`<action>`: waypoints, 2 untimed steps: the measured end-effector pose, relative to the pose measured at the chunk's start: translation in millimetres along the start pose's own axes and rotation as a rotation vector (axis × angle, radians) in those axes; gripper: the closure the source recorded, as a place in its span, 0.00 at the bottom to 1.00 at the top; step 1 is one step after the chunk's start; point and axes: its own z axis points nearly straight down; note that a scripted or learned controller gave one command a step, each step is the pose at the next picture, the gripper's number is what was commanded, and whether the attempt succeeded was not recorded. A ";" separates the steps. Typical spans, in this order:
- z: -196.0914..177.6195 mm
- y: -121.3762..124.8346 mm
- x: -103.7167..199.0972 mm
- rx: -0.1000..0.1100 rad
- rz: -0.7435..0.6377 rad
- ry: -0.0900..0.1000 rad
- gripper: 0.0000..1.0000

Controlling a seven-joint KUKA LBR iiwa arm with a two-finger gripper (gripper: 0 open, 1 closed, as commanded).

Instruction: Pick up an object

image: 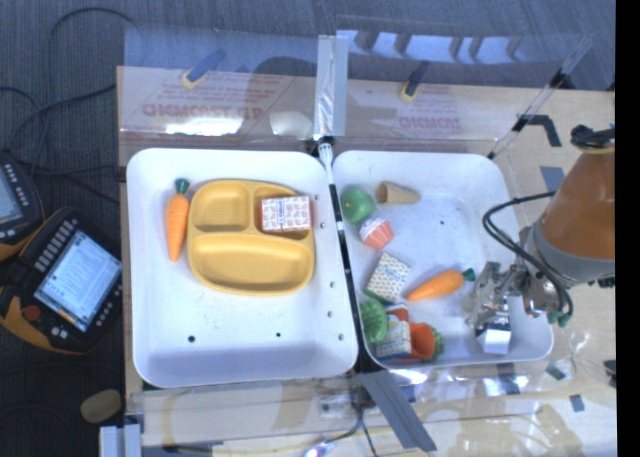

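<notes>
- My gripper (pixel 492 317) hangs low over the right bin (pixel 470 167), near its front right corner; I cannot tell how it is set.
- The nearest object, a carrot (pixel 436 286), lies just to its left, tip pointing at it, apart from it.
- It looks light, stiff, smooth and tapered, probably slippery.
- I would grip across its thick middle.

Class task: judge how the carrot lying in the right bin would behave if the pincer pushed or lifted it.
The carrot looks like a rigid toy, so probably stiff and light. Its rounded, tapered body may roll or swing round when nudged. The smooth surface could slip from the pincer, particularly near the narrow tip.
</notes>
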 end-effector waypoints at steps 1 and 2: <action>26.0 90.9 -30.5 -0.003 0.104 -0.014 1.00; 27.1 89.8 -30.6 -0.002 0.105 -0.016 0.00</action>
